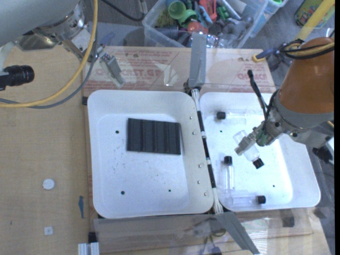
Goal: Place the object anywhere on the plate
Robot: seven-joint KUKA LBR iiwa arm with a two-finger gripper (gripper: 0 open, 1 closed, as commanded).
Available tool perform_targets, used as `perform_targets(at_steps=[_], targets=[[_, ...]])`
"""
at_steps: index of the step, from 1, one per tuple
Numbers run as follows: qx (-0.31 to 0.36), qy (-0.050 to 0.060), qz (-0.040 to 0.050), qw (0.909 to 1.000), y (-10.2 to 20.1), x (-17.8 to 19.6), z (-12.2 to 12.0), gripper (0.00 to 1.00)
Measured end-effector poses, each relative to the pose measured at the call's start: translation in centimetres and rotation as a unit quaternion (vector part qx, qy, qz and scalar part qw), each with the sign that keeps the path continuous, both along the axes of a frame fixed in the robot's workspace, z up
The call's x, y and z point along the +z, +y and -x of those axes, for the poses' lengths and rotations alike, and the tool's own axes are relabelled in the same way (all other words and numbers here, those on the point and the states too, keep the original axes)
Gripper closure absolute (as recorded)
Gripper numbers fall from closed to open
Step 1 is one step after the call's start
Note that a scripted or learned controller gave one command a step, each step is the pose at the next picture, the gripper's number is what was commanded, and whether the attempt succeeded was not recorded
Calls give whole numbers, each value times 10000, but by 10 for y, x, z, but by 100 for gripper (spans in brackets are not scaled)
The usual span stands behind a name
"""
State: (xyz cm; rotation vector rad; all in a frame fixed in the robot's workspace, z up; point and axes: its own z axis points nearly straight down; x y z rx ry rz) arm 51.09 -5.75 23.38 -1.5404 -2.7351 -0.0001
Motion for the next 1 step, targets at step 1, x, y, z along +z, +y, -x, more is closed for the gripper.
perform_targets(at_steps=[1], targets=[[-1057,8,2,9944,39,-50,-14,100]])
